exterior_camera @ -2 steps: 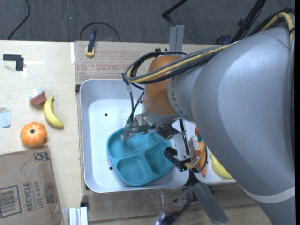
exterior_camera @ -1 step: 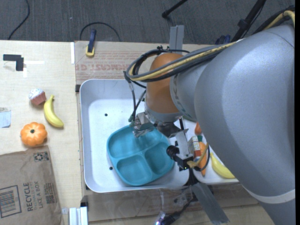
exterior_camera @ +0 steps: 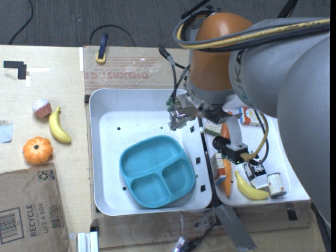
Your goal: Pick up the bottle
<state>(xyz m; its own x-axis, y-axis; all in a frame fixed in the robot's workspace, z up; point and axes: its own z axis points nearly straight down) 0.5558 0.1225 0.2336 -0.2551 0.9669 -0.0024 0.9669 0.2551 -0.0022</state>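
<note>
So the bottle [exterior_camera: 224,168] looks like that orange and white thing lying on its side in the right bin [exterior_camera: 294,190], tucked against the divider wall, with a banana [exterior_camera: 250,188] just beside it and a small white can [exterior_camera: 276,185] near that. Honestly it's partly hidden by the arm [exterior_camera: 273,83] and cabling, so I'm guessing a bit. Probably light, stiff plastic, smooth and round, so it'll likely roll or squirt out if pinched off-centre. I'd grab across the middle of the body, not the tapered end. The gripper [exterior_camera: 178,114] hangs over the left bin [exterior_camera: 105,156] above the blue plate [exterior_camera: 157,172], holding nothing I can see; can't tell how wide it's set.
</note>
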